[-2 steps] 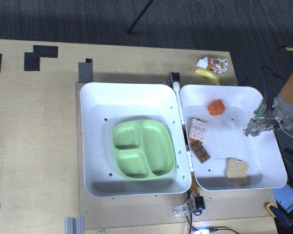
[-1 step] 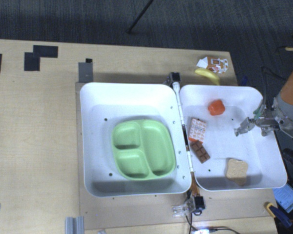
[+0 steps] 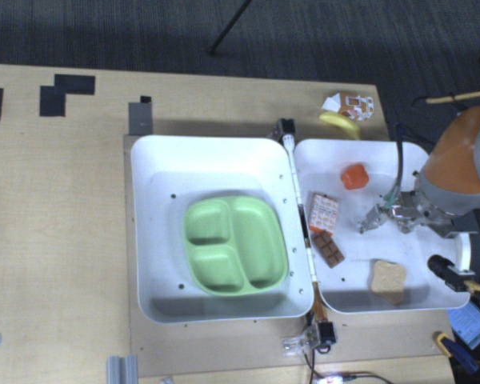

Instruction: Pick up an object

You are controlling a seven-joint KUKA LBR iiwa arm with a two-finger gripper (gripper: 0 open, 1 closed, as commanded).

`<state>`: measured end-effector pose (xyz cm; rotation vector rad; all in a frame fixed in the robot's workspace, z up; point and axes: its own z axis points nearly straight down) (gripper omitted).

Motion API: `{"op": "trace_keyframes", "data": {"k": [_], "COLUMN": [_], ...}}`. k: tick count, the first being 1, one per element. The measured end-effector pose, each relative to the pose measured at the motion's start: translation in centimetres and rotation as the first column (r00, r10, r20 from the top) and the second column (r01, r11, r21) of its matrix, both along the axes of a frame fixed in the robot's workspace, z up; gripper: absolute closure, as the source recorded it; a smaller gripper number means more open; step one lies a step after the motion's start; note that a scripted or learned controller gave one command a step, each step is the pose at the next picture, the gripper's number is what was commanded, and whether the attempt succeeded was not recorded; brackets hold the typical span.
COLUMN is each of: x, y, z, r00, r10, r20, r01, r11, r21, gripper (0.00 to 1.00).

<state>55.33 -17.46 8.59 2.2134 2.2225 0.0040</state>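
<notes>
The right bin holds a small orange-red object near its back. A red-and-white packet and a brown chocolate bar lie by its left wall, and a tan bread-like slice lies at the front. My gripper hangs over the middle of this bin, right of the packet and below the orange-red object. Its fingers point left and look open, with nothing between them.
The left bin holds a green divided plate. A yellow banana-like item and a small packet lie on the bench behind the right bin. Cables and a blue item sit at the front right.
</notes>
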Motion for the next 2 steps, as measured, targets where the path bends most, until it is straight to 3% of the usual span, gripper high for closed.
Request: {"op": "trace_keyframes", "data": {"k": [1, 2], "x": [-6.4, -6.2], "y": [7.6, 7.6], "z": [0.1, 1.2], "r00": [1.000, 1.000], "r10": [0.000, 0.001], "r20": [0.003, 0.009], "r01": [0.000, -0.001], "r11": [1.000, 1.000], "r21": [0.002, 0.001], "gripper": [0.00, 1.00]}}
